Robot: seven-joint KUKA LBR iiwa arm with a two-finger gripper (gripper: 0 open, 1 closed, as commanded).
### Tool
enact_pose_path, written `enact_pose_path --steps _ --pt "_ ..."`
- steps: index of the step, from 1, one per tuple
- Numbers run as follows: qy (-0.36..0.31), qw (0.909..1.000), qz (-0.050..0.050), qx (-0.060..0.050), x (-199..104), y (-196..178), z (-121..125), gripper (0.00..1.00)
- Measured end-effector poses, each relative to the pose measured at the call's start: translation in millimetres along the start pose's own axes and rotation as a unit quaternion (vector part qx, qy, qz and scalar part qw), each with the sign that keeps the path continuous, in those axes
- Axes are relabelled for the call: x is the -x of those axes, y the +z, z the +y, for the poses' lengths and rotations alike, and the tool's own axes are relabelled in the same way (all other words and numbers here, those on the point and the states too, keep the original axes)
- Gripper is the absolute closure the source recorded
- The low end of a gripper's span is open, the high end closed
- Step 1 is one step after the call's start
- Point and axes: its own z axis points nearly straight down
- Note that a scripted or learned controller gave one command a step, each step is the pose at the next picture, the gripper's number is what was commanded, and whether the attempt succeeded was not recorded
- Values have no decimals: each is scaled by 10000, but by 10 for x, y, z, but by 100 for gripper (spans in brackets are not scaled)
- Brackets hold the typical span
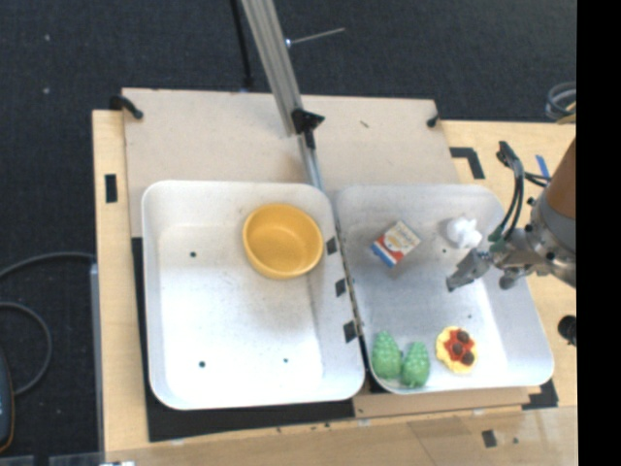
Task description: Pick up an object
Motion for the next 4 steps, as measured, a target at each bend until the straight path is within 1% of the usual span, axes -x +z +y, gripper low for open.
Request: enact_pose_path --steps 1,2,3,4 --pt "-3 10000 6 -2 16 609 29 0" --pt "2 10000 4 18 37 1206 44 0" --pt "21 10000 11 45 36 1098 60 100" --pt "-16 10000 -3 46 47 658 39 100"
